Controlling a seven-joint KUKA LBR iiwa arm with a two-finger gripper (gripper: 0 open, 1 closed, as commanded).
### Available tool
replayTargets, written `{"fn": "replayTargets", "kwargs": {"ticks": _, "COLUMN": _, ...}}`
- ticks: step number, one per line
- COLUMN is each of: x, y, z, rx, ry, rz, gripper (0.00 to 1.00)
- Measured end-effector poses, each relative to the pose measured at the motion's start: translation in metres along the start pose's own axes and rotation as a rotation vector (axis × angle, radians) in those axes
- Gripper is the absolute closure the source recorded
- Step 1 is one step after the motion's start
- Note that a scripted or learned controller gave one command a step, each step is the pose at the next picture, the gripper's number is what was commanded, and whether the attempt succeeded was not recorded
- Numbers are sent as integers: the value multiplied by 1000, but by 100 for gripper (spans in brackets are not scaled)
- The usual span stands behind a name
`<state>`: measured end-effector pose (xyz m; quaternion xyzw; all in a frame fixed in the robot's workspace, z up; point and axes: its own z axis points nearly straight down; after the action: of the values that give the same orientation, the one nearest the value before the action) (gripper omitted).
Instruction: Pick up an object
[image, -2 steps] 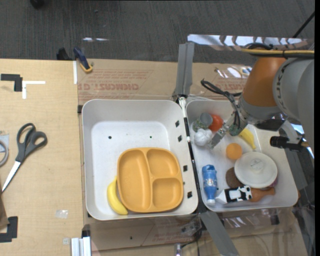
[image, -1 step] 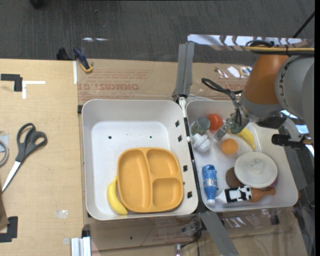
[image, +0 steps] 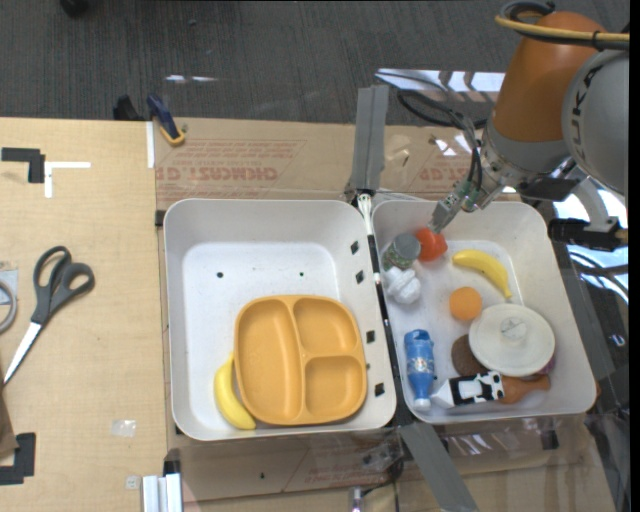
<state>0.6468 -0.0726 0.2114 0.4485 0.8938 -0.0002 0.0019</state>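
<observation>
White plastic bins are sitting side by side on the bench; nearest the camera in the right bin (image: 556, 262), a black-and-white toy (image: 474, 388) is lying along the front wall, touching a brown piece (image: 524, 388) beside it; a blue bottle (image: 419, 366) is lying lengthwise at the front left, just beside the toy; a white round lid (image: 512, 338) is resting over a dark brown disc (image: 463, 354); an orange ball (image: 465, 303) is sitting just behind the lid; a small white object (image: 405, 288) is lying by the left wall, with a grey object (image: 404, 250) behind it; a yellow banana (image: 484, 270) is lying toward the right wall; a red object (image: 432, 245) is touching the grey one at the back; the gripper (image: 443, 214) is hanging right above the red object, tip close to it, and whether it is released or clenched cannot be told; nothing is showing between its tip parts; in the left bin (image: 190, 260) a yellow divided plate (image: 300, 358) is overlapping a second banana (image: 228, 396) at the front left; scissors (image: 48, 295) are lying on the wooden bench (image: 80, 380) well apart to the left.
</observation>
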Motion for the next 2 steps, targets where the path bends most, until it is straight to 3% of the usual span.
{"fn": "replayTargets", "kwargs": {"ticks": 1, "x": 109, "y": 60, "z": 17, "rx": 4, "ry": 3, "rz": 71, "gripper": 100}}
{"fn": "replayTargets", "kwargs": {"ticks": 2, "x": 73, "y": 42, "z": -81, "rx": 0, "ry": 0, "rz": -219, "gripper": 100}}
